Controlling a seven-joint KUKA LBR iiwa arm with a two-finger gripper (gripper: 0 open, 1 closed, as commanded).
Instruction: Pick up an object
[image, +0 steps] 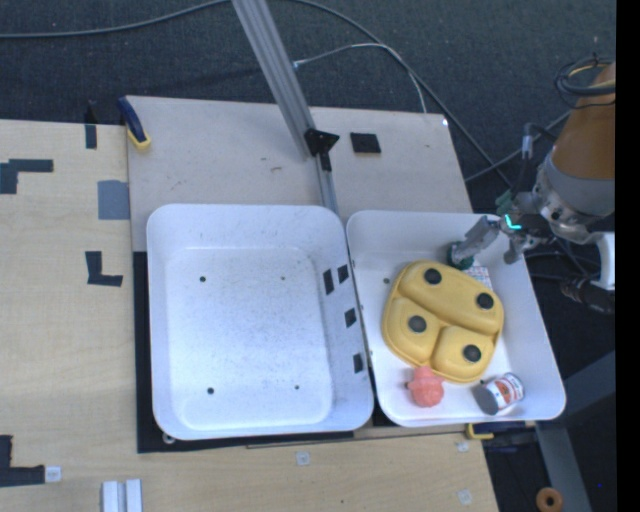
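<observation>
In the right bin (372, 250) lies a large yellow moulded piece (443, 320) with several dark holes. A small pink-red lump (426, 388) rests just below it, and a small can with a red and white label (498, 392) lies on its side at the bin's near right corner. My gripper (474, 244) hangs over the bin's upper right part, just above the yellow piece's far edge. Nothing shows between its fingers.
The left bin (180, 230) stands beside the right one, with dark clips (337, 278) along the shared wall. A grey metal post (290, 90) slants up from behind the bins. Cables trail over the dark floor at the right.
</observation>
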